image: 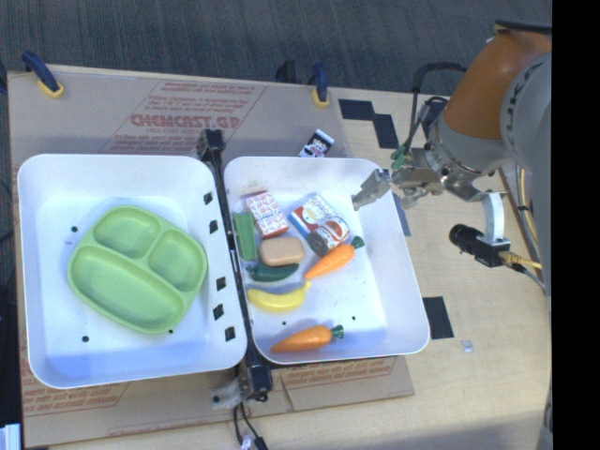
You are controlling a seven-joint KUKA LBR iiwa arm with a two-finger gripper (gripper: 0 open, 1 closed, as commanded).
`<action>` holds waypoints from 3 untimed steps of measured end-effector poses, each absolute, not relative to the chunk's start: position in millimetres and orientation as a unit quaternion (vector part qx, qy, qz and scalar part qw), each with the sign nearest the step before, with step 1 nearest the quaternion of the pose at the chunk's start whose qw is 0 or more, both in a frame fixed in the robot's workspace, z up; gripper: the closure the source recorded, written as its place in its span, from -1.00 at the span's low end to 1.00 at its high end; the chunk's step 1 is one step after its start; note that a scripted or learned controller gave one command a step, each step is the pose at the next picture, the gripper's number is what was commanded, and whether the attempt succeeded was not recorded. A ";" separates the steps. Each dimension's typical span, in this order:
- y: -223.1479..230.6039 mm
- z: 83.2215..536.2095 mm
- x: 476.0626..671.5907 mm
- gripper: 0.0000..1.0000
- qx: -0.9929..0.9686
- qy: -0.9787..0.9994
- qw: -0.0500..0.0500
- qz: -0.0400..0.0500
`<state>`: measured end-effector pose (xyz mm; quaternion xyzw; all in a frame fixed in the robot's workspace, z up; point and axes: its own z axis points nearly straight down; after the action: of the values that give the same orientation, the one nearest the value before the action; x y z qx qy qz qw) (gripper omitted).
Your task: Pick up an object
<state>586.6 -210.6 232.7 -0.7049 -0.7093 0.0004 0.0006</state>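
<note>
Dark carpet (234, 17) beyond wooden bench (487, 364)

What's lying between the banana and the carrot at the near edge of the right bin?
Nothing: in the camera view, only bare white bin floor separates the banana from the carrot.

Shallow white plastic right bin (394, 279), contents grouped against its left wall. Red-and-white carton (266, 214) flat near far-left corner; green stick-shaped piece (245, 236) beside it along the wall. Red, white and blue packet (320, 217) tilted at centre. Tan bread-like block (281, 251) over dark green vegetable (274, 273). Small orange carrot (331, 260) slanted; yellow banana (277, 297) below. Larger orange carrot (301, 338) flat by near edge.
</note>
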 end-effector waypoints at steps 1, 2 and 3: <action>-210.6 232.7 586.6 -1.00 -0.705 -0.709 0.001 0.000; -210.6 232.7 586.6 -1.00 -0.705 -0.709 0.001 0.000; -210.6 232.7 586.6 -1.00 -0.705 -0.709 0.001 0.000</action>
<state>586.6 -210.6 232.7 -0.7049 -0.7093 0.0004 0.0006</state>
